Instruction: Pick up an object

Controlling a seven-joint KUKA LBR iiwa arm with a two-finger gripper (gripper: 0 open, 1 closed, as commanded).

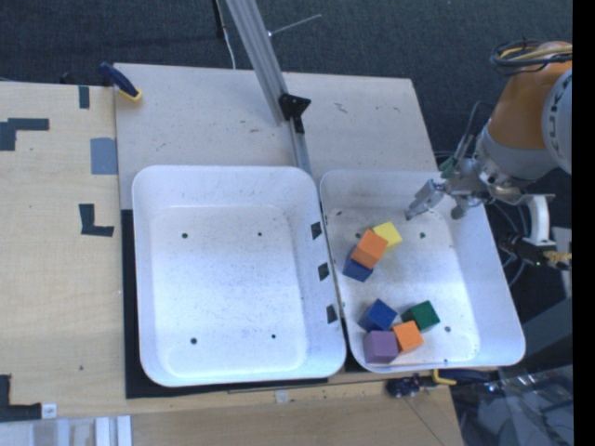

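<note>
Several small blocks lie in the right bin (483, 277). An orange block (371, 246) sits against a yellow block (389, 234) and a dark blue block (357, 269) near the bin's middle. Closer to the front edge are a blue block (378, 314), a green block (424, 315), a smaller orange block (407, 335) and a purple block (379, 346). My gripper (435, 209) hangs over the bin's back right part, up and to the right of the yellow block. It is open, with nothing between its fingers (415, 206).
The left bin (149, 249) stands beside the right one, their rims touching in the middle. A slanted metal rail (260, 54) runs from the top of the view down to the bins' shared edge. Cables (535, 240) hang at the right.
</note>
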